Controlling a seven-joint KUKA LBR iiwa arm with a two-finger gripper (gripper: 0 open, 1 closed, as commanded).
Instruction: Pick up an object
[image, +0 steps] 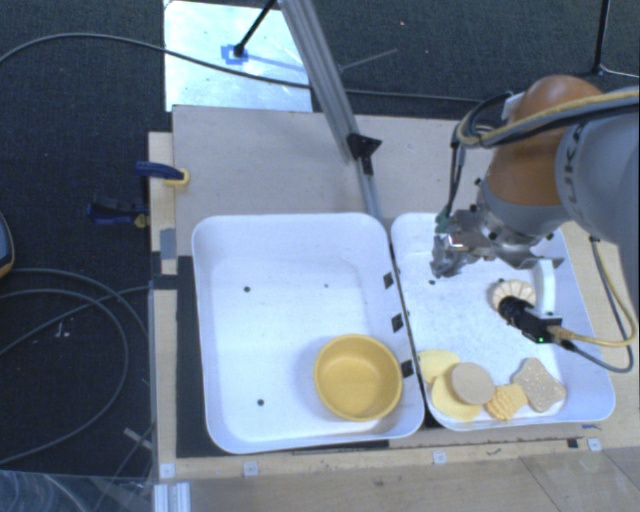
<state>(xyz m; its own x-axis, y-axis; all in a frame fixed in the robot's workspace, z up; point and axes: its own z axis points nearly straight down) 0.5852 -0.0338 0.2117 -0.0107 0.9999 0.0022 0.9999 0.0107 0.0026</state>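
**Gripper over the right bin, food pieces nearer the front**

From the overhead camera I see the arm (560, 150) reaching in from the right, its gripper (447, 262) hanging above the far left part of the right bin (420, 232). The bin floor below it looks bare. I judge the arm is parked high there to pick a target, not to close on one.

Whether the gripper is spread or pressed together I cannot tell; it shows as a dark blur against the white floor, and I see nothing in it.

The candidates sit along the near edge of the right bin, likely bunched there because the bin slopes or earlier tries pushed them. From left to right: a yellow disc (437, 364), a tan round (472, 382), a ridged chip (505, 402) and a toast slice (540, 385). A ring-shaped piece (512, 293) lies just right of the gripper, partly behind a white part of the wrist. All of them are nearer than the gripper, the ring piece closest to it.

In the left bin (290, 235) a yellow bowl (358, 376) sits near the front right corner, well apart from the gripper across the wall between the bins.
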